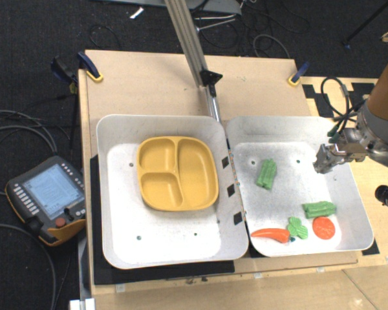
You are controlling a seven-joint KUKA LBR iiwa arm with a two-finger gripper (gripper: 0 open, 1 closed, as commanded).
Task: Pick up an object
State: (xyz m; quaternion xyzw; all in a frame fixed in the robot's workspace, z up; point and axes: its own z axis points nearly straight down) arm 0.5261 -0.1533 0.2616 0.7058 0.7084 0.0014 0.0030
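Note:
The right bin (281, 154) holds several toy foods. A green pickle-like piece (266, 174) lies near its middle. Along the front lie an orange carrot (271, 235), a small green leafy piece (298, 228), a red tomato slice (323, 227) and a green ridged piece (319, 208). My gripper (324, 161) hovers at the bin's right side, above and right of the pickle-like piece, with nothing visibly between its fingers. Whether the fingers stand apart is too small to tell.
The left bin (116, 192) holds a yellow divided plate (178, 173). A slanted metal pole (187, 31) rises from between the bins at the back. A teach pendant (48, 199) lies off the bench to the left. Cables (336, 99) trail near the arm.

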